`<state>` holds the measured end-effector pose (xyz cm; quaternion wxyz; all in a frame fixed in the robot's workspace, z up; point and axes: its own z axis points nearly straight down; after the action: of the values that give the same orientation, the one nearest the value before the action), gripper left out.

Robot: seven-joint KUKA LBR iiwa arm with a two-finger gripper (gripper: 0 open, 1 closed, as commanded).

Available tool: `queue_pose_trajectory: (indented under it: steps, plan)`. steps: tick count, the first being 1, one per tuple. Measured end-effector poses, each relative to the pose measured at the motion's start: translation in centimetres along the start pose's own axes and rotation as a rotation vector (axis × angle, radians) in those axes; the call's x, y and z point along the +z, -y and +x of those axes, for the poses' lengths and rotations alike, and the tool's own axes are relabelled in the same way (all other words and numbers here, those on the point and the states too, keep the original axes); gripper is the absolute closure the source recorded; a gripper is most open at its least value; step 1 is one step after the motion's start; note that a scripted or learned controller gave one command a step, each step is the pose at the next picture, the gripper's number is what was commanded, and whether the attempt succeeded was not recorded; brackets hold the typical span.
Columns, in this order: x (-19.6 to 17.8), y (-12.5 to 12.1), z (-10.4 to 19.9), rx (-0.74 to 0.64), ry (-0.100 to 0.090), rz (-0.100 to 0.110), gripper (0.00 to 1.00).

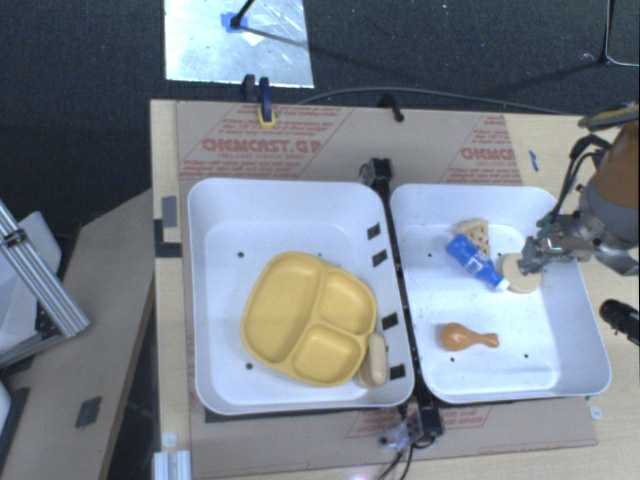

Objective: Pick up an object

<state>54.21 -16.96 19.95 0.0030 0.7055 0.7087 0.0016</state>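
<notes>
Grey arm (612,203) reaching in from the right, orange band above the wrist, gripper (535,251) lowered, pointing leftward

A sheet of brown cardboard printed with red lettering (300,138) covers the bench, and two shallow white plastic bins sit on it side by side, the left bin (215,228) touching the right bin (580,368) along a black centre seam. A blue and yellow clamp (264,103) grips the cardboard's far edge. Beyond it, a shiny silver square sheet (200,28) lies on the dark carpet (80,68), with a small blue piece (236,22) on it.
</notes>
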Motion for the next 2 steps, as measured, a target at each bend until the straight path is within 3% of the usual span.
queue_pose_trajectory:
  steps: [1, 2]
  plan:
    - [-4.6, -0.5, 0.6, -0.002, 0.0, 0.0, 1.0]
    - [-3.6, -0.1, 6.6, -0.006, -0.004, 0.005, 1.0]
